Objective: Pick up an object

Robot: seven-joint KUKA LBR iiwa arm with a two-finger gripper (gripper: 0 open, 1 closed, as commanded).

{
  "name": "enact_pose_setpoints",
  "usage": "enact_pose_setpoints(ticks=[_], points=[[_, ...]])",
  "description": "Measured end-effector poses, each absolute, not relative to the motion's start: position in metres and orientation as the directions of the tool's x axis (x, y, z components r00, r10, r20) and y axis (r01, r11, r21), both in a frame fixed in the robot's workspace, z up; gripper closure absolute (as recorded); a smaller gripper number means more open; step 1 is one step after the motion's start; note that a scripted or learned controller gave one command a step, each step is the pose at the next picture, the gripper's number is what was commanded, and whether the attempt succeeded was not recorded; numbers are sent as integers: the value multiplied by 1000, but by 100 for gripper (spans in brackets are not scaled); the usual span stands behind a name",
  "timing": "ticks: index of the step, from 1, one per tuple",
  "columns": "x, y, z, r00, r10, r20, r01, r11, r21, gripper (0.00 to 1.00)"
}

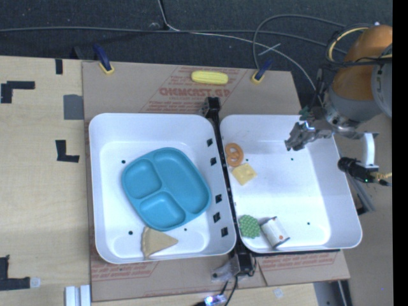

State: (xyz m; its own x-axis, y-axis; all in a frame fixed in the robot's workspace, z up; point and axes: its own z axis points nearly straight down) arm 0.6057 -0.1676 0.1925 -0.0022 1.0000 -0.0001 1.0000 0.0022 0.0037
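We see the left bin [102,171] taken up by a blue divided plate [166,187], with a tan wedge [155,241] just below it. A yellow piece [209,77] lies on the cardboard beyond the bins. In the right bin [331,190], a pretzel-like ring [234,153] sits touching a pale yellow chunk [244,173] near the divider; a green scrap [248,225] and a small white can [275,231] lie at the near wall. The gripper [297,138] hangs over the bin's far right part, well apart from them; whether it is released or clenched we cannot tell.
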Motion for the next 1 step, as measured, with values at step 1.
enact_pose_setpoints(ticks=[1], points=[[607,-167,246,-2,1000,-1,1000,2,5,100]])
